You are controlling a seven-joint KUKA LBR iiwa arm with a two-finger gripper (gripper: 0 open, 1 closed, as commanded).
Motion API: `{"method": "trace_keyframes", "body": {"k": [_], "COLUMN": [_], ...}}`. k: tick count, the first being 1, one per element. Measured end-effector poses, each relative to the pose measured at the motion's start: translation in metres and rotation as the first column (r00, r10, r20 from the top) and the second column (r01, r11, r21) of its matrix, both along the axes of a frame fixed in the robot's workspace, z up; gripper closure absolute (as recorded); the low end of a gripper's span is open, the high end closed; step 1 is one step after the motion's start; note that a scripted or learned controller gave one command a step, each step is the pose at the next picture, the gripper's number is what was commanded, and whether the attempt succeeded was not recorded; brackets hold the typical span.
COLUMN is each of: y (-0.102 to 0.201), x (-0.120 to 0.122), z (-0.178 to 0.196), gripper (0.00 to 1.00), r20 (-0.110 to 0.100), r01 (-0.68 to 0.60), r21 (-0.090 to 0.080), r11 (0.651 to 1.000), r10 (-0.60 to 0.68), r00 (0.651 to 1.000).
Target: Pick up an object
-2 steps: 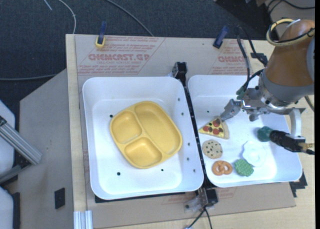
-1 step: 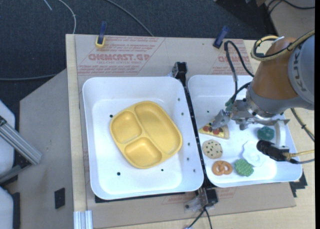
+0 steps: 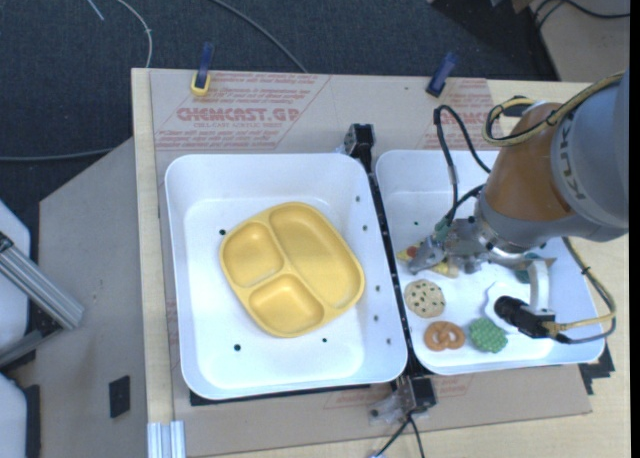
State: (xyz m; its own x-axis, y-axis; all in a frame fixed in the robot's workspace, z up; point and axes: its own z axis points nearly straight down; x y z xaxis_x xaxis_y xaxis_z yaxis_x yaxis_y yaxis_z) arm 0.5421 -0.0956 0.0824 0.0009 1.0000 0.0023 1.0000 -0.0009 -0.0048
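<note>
My gripper (image 3: 432, 255) is low in the right bin (image 3: 420, 174), near its left wall. A small orange piece (image 3: 408, 253) lies just left of it, and a yellow piece (image 3: 447, 268) sits right beneath it, partly hidden. In front of the gripper lie a chocolate-chip cookie (image 3: 425, 297), a brown pretzel (image 3: 444, 335) and a green ridged piece (image 3: 487, 334). The arm's grey and orange body covers the right part of this bin.
The left bin (image 3: 200, 186) holds a yellow three-section plate (image 3: 291, 267) at its middle. A black clamp (image 3: 359, 138) sits at the back between the bins. Blue clips (image 3: 204, 67) stand on the cardboard's far edge.
</note>
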Motion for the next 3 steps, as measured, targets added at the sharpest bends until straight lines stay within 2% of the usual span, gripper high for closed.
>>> {"method": "trace_keyframes", "body": {"k": [1,3], "y": [0.000,-0.001], "x": [0.001,0.003], "z": [0.014,0.102], "gripper": [1.00,1.00], "r20": [0.005,0.010], "r01": [0.000,-0.002], "r21": [0.000,-0.003], "r11": [1.000,1.000], "r10": [0.000,0.002], "r00": [1.000,1.000]}}
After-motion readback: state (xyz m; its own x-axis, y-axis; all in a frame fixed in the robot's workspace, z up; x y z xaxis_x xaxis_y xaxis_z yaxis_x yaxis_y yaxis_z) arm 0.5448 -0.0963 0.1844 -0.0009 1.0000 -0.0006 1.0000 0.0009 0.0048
